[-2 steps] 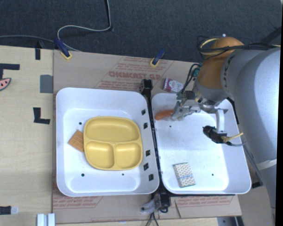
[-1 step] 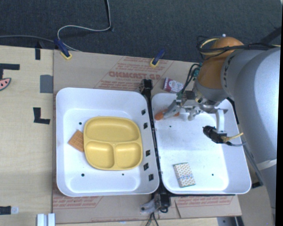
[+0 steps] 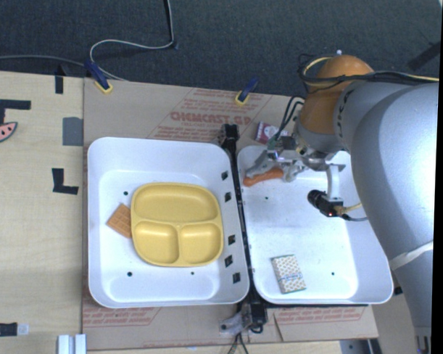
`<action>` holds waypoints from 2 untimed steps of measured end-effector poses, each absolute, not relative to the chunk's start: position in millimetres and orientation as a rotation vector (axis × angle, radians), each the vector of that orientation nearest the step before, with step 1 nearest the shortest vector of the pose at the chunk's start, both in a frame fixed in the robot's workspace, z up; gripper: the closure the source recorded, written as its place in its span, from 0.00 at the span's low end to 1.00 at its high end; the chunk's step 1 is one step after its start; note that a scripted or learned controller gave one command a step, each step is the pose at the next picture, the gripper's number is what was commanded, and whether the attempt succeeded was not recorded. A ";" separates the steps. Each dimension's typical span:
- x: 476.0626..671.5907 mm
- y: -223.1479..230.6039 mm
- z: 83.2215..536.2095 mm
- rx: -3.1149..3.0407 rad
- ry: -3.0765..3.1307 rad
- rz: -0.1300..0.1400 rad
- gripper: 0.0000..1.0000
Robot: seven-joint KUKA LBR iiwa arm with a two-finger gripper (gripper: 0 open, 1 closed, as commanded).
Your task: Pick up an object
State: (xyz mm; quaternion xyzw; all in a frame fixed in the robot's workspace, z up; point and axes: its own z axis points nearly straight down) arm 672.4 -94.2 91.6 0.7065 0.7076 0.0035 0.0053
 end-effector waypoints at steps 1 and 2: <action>673.5 -93.4 102.6 2.208 2.214 0.015 1.00; 630.2 -31.6 184.5 2.219 2.225 0.001 1.00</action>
